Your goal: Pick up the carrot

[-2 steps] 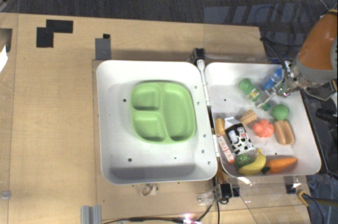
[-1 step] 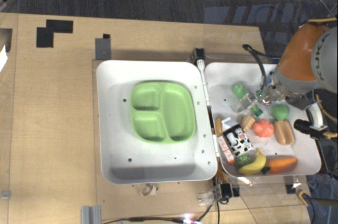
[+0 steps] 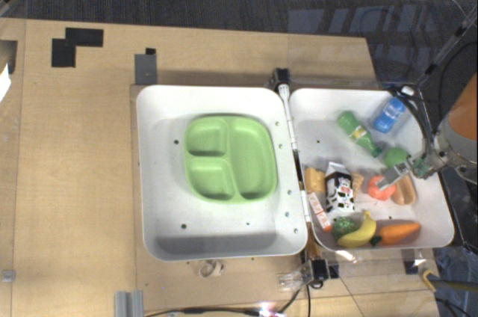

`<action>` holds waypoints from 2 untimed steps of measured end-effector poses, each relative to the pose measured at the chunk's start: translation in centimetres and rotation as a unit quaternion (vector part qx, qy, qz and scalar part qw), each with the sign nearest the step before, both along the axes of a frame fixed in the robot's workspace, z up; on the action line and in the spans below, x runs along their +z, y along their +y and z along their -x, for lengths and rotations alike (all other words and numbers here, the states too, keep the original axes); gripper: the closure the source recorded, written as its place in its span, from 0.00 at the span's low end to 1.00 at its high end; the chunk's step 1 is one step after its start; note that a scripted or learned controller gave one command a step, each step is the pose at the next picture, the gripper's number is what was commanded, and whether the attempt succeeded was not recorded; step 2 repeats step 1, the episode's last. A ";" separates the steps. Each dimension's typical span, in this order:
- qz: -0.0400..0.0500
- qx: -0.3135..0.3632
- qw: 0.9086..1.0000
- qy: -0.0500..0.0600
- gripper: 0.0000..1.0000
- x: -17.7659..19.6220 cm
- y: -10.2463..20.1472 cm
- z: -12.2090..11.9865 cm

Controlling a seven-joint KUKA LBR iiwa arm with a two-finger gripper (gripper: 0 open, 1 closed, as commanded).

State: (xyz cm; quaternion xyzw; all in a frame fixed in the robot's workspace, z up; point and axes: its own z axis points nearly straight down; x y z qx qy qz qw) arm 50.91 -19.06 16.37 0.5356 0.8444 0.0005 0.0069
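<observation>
The carrot [image 3: 401, 232] is orange and lies flat near the front wall of the right bin [image 3: 317, 114], just right of a yellow banana [image 3: 357, 231]. My gripper [image 3: 393, 176] reaches in from the right and hangs over the middle of that bin, above a salmon-red item [image 3: 379, 191] and next to a tan bun [image 3: 405, 192]. The carrot lies apart from the gripper, a short way toward the front. Nothing visible is held.
The right bin also holds a green bottle [image 3: 358, 132], a blue bottle [image 3: 388, 116], a cow-patterned carton [image 3: 341, 193] and small packets. A green divided plate [image 3: 228, 157] sits in the left bin [image 3: 160, 181]. Cables hang at the bench's front edge.
</observation>
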 end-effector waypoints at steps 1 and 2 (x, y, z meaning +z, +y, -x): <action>0.000 0.153 0.988 0.000 0.00 -7.5 -1.5 -3.3; 0.000 0.153 0.988 0.000 0.00 -7.5 -1.5 -3.3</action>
